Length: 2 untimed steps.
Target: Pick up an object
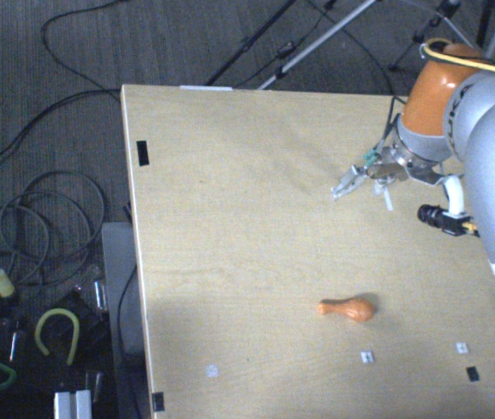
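A small orange gourd-shaped object (347, 308) lies on its side on the tan bench top (247, 234), toward the front right, its narrow end pointing left. My gripper (362, 200) hangs at the right side of the bench, well behind the orange object and apart from it. Its two thin fingers are spread, one (345, 188) slanting left and the other (388, 199) pointing down, with nothing between them. The grey arm with its orange band (435, 94) comes in from the right edge.
Small square markers (367, 356) dot the bench near its front right corner. A black tag (142, 153) sits by the left edge. Cables (37, 225) and tools lie on the floor at left; tripod legs (343, 16) stand behind.
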Each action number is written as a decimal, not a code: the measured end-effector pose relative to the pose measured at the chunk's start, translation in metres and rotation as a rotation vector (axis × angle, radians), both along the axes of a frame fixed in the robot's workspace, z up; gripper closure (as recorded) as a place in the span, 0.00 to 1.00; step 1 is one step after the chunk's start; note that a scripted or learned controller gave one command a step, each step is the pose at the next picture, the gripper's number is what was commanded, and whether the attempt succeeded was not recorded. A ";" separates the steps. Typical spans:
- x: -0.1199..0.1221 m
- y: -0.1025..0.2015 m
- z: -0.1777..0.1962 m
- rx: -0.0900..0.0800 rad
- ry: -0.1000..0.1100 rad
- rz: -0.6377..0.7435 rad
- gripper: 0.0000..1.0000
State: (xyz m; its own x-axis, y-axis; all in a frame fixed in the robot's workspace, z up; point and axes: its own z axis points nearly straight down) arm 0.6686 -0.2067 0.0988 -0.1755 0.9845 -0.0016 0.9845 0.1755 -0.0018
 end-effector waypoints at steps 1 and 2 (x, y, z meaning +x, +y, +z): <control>0.000 0.036 0.004 0.001 -0.001 0.247 0.00; -0.001 0.047 -0.013 0.000 0.001 0.277 0.00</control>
State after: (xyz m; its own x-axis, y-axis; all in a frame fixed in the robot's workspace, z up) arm 0.6679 -0.1594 0.0861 -0.4381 0.8989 -0.0012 0.8989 0.4381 -0.0022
